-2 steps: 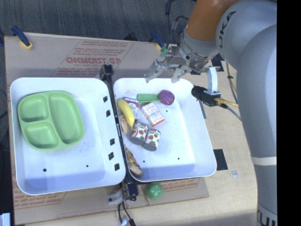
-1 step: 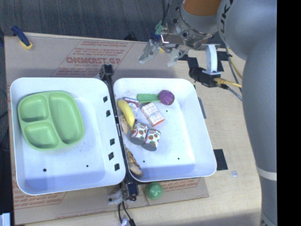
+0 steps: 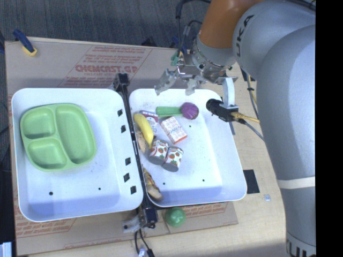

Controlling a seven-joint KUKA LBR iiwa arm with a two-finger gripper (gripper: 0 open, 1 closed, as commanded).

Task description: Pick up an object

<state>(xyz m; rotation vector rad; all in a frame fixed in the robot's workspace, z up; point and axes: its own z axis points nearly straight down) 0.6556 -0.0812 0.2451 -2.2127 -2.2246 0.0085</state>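
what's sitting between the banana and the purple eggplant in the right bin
A small red-and-white carton lies between the banana and the eggplant, slightly below the eggplant's green stem, in the camera view.

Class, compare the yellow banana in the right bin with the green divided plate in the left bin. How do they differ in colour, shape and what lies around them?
The banana is yellow; the divided plate is green. The banana is a narrow, slightly curved piece, while the plate is broad and rounded with three compartments. The banana lies among other small items; the plate sits alone. Both rest inside white bins.
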